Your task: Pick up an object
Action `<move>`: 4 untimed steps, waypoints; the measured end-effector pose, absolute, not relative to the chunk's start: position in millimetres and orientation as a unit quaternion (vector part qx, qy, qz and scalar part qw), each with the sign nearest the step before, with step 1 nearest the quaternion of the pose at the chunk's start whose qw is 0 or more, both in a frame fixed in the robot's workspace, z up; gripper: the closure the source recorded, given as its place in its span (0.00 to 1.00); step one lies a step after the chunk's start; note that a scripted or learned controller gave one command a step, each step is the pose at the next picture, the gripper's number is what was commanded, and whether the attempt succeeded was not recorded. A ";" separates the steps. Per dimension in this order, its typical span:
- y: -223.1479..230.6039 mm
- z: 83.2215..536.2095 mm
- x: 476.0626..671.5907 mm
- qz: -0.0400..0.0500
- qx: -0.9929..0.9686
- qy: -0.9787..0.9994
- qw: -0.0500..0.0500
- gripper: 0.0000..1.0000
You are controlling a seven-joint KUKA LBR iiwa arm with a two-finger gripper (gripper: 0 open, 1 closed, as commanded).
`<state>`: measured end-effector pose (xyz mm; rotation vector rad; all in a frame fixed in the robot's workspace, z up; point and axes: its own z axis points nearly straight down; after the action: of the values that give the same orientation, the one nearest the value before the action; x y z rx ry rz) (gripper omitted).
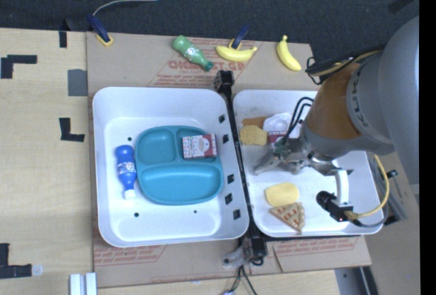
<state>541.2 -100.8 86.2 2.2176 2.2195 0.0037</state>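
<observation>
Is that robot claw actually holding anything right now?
Can't tell. The gripper is low in the right bin, beside a yellow toy; no item shows between its tips.

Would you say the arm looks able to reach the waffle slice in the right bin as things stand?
Probably yes: the waffle slice lies uncovered in the right bin, just below the pincer, with only the yellow piece touching its top.
</observation>
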 end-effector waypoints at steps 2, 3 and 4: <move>-99.4 93.6 672.4 0.002 0.708 0.707 0.008 0.00; -98.1 92.5 672.6 0.003 0.707 0.707 0.008 0.00; -96.9 99.9 671.5 0.001 0.707 0.708 0.007 1.00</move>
<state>671.5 -96.9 99.9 2.2101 2.2135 0.0038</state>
